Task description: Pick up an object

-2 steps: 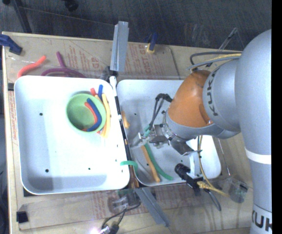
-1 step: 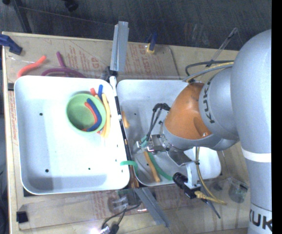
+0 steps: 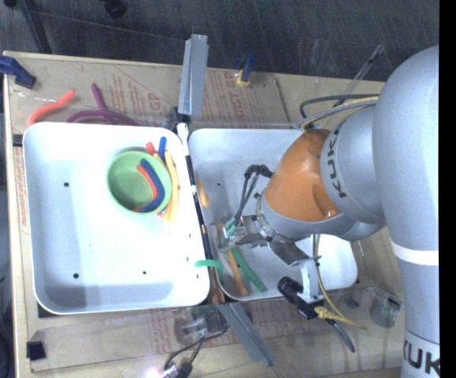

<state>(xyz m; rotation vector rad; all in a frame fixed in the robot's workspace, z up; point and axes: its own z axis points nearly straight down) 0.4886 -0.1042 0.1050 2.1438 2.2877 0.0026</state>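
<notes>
Gripper sits low in the right bin, near its left wall, mostly hidden under the grey wrist and the orange band; can't tell from here whether the claw is spread or closed, or whether it has anything. Arm covers most of the right bin's floor and right side, so whatever lies there is out of sight. Just beside the gripper, sticks in green and tan lie at the near left corner of the right bin, partly overlapped by the wrist; exact count is hard to make out. Black cable connector hangs near the bin's near edge.

Left bin holds a green bowl toward its far right, with red, blue and yellow curved pieces on and beside its right rim. A small green strip rests on the rim between the bins. Orange and purple tubes lie on the bench beyond the left bin, partly cut off by its rim.
</notes>
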